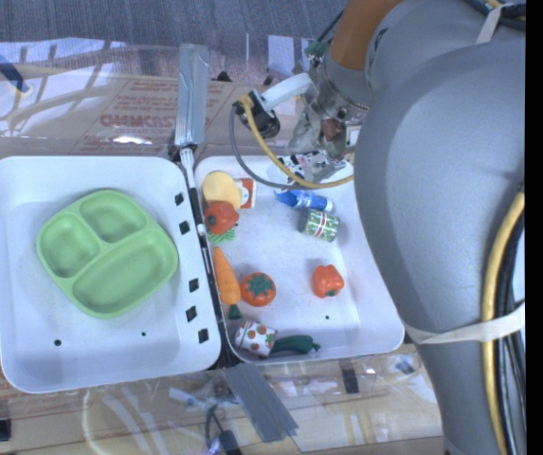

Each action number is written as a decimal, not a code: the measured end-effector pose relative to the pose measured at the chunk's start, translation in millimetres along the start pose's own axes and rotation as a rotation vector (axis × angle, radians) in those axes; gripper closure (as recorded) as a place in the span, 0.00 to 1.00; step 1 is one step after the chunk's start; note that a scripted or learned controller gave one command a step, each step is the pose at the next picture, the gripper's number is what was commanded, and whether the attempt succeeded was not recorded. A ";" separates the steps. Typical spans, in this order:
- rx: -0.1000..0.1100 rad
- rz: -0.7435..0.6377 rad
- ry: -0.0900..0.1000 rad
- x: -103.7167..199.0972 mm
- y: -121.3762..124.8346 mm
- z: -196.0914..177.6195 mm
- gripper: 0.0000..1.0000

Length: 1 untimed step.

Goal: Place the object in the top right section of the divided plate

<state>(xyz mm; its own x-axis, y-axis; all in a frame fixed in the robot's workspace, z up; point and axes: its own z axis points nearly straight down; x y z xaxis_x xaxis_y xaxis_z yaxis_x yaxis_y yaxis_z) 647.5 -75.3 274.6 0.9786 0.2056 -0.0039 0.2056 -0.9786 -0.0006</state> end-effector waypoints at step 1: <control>-0.001 -0.005 -0.003 0.2 -0.1 -7.7 1.00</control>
<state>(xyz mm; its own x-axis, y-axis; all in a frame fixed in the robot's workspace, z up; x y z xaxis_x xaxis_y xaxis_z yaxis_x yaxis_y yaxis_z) 647.7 -75.2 282.4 0.9776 0.2105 -0.0073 0.2105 -0.9776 0.0006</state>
